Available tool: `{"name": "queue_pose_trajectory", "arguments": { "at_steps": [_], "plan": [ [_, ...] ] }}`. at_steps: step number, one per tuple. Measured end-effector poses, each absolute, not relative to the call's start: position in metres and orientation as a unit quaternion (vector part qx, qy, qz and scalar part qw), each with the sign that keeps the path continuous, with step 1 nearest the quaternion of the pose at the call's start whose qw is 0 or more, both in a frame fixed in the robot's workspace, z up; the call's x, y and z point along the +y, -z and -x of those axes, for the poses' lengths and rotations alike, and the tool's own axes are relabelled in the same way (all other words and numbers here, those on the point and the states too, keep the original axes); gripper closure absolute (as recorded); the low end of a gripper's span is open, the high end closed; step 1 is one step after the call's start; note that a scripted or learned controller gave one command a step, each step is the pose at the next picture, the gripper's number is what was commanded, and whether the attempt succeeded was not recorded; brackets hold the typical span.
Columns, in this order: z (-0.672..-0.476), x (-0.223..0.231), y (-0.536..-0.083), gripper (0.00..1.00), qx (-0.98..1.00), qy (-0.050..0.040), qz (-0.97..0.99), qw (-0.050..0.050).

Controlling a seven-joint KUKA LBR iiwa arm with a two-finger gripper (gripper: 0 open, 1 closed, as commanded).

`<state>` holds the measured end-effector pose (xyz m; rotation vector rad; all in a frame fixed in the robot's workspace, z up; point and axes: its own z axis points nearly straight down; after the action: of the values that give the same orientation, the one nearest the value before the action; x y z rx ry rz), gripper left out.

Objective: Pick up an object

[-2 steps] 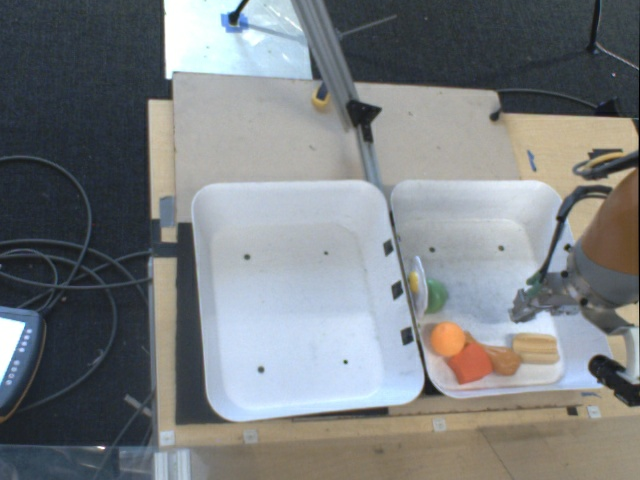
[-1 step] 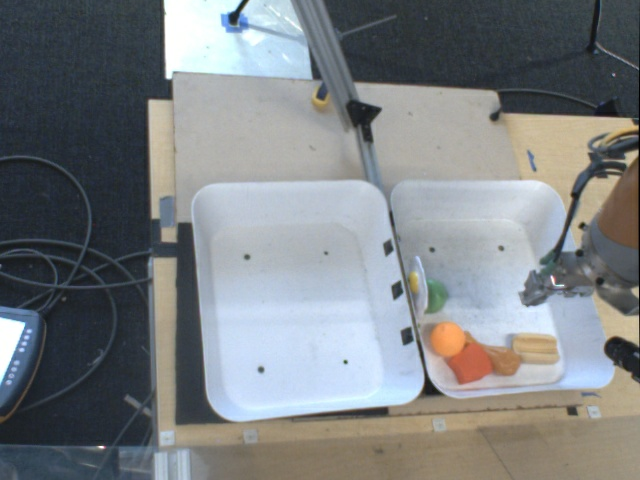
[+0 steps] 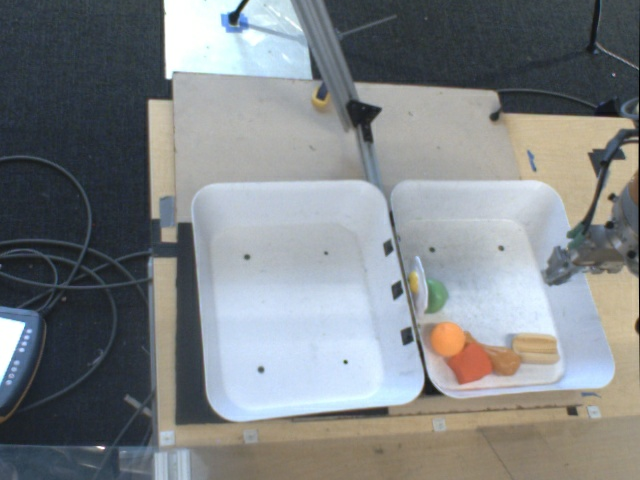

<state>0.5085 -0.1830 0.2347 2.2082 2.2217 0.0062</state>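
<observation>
From the overhead camera I see my gripper (image 3: 560, 265) at the right wall of the right bin (image 3: 470, 208), hanging about level with the rim; it is small and blurred here, so I cannot tell how it is set, and nothing shows pinched in it. Everything I could pick lies crowded in the near corner of that bin: an orange ball (image 3: 448, 339), a red block (image 3: 470, 364) touching it, a brown piece (image 3: 505, 361) just beside the block, a tan bread-like roll (image 3: 536, 347) against the near wall, and a green ball (image 3: 436, 295) up by the divider next to a thin white-and-yellow thing (image 3: 417, 280) leaning on the wall. My worry is the crowding: if I come down on the orange ball or the block, I judge I could straddle two at once or nudge the ball so it rolls off. The roll sits so near the sloping wall that I might strike the rim before closing. The green ball is round and hard against the divider, with little space on that side. Open room is better in the far half of the right bin, which is bare floor, so I can descend there and travel toward the pile. The left bin (image 3: 290, 203) offers wide floor too.
</observation>
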Motion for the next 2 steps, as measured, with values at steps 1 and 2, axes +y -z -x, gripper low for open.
{"name": "queue_pose_trajectory", "arguments": {
  "at_steps": [1, 2],
  "plan": [
    [-0.51, -0.183, -0.261, 1.0, 0.709, -0.0011, -0.705, 0.003],
    [-0.53, -0.14, -0.25, 1.0, 0.711, -0.001, -0.704, 0.0]
  ]
}}
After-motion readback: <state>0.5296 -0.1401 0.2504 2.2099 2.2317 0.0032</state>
